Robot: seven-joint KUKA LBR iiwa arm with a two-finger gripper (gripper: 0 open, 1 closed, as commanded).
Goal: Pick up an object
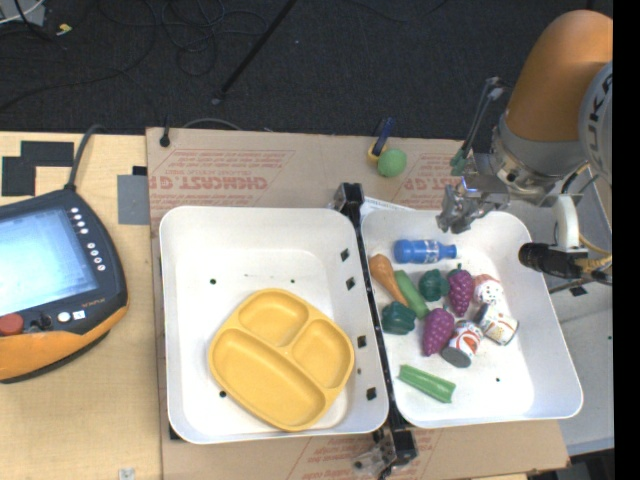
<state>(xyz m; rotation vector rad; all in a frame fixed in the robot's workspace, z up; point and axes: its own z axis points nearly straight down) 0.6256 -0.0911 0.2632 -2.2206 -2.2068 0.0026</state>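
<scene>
My gripper (pixel 458 216) hangs over the back edge of the right bin (pixel 555 368), just above and right of a blue bottle (pixel 420 251) lying on its side. Nothing shows between it and the bin floor. Below the bottle lie an orange carrot (pixel 383 270), a green stick (pixel 409 290), two dark green pieces (pixel 398 318) (pixel 432 285), two purple grape bunches (pixel 459 290) (pixel 437 330), several small white and red cans (pixel 487 293) and a green cucumber (pixel 427 383).
The left bin (pixel 200 238) holds a yellow divided plate (pixel 283 356). A green ball (pixel 392 162) rests on the cardboard behind the bins. A control pendant with a screen (pixel 50 268) lies at the far left of the bench.
</scene>
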